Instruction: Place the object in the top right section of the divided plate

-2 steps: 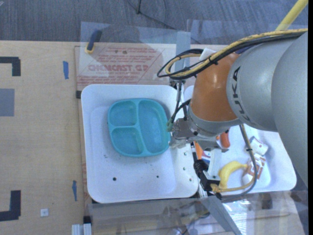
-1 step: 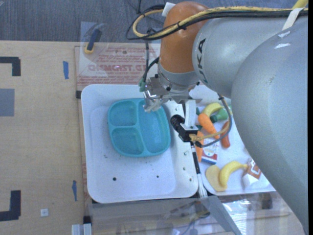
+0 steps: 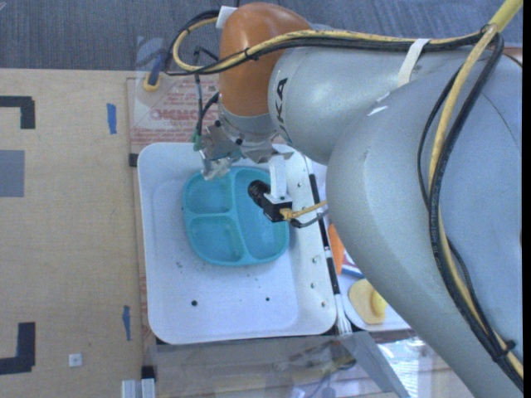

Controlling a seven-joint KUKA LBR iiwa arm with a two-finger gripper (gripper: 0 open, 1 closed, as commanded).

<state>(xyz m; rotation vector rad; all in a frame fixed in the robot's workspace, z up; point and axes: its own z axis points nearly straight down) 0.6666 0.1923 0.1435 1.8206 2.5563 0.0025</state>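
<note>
Bench (image 3: pixel 66 222) at far left is tan board with black corner marks (image 3: pixel 21 110) and short strips of blue tape (image 3: pixel 111 118). Next right is the left white bin (image 3: pixel 224 313), with a few dark specks on its floor. The blue divided plate (image 3: pixel 224 239) lies flat in the upper middle of that bin, raised ribs splitting it into compartments. Gripper (image 3: pixel 214 166) is low over the plate's top left rim, at or just above the edge; contact can't be confirmed. Gripper state: cannot tell, the tip is small and blurred against the plate. Also cannot tell whether it carries anything, so the object's location is unconfirmed. The plate's top right section is partly covered by a black part (image 3: pixel 262 199) with a yellow-tipped lead running off to the right. It sits just below a white block, and I can't tell whether it is arm hardware or a loose item. Above the gripper is the orange band (image 3: pixel 249 56), then the grey arm (image 3: pixel 398 181) sweeps across the right half of the view. A yellow cable (image 3: pixel 348 38) is routed along its top. Under the arm a sliver of the right bin (image 3: pixel 352 265) shows, with an orange item (image 3: pixel 334 245) by its left wall. A yellow item (image 3: pixel 375 303) sits lower down on a pale round surface.
</note>
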